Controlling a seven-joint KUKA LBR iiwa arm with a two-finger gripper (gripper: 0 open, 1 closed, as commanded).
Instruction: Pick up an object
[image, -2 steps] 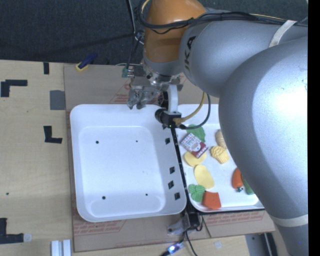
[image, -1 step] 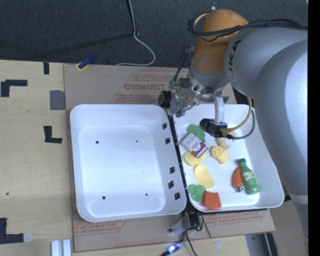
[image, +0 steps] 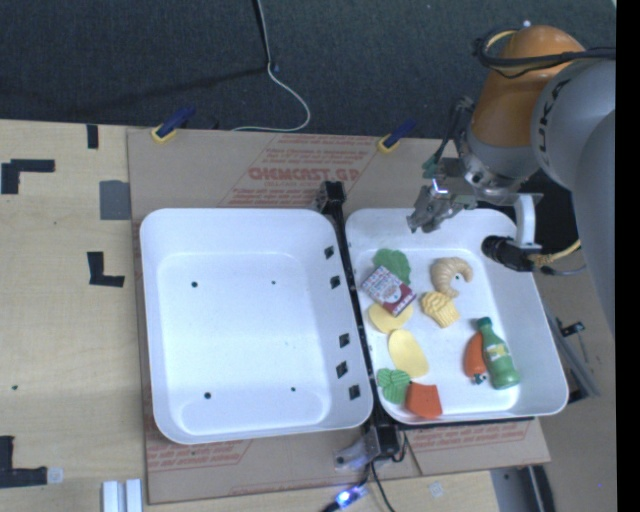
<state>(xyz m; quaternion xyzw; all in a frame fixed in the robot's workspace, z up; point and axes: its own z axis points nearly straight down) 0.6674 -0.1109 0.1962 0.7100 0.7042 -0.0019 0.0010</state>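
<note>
A curled tan plastic croissant (image: 451, 272) lies in the right shallow white bin (image: 535, 330), below and just right of the dark metal gripper (image: 430, 216) (nothing between its fingers, which look slightly parted). Glossy green bottle (image: 497, 353) sits farther off.

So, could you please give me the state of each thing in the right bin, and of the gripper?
Gripper: above the right bin's far edge, holding nothing.
Green bottle: lying on its side.
Carrot: lying beside the bottle.
Croissant: lying loose.
Snack packet: flat, overlapping a green leaf.
Left bin: upright.
</note>
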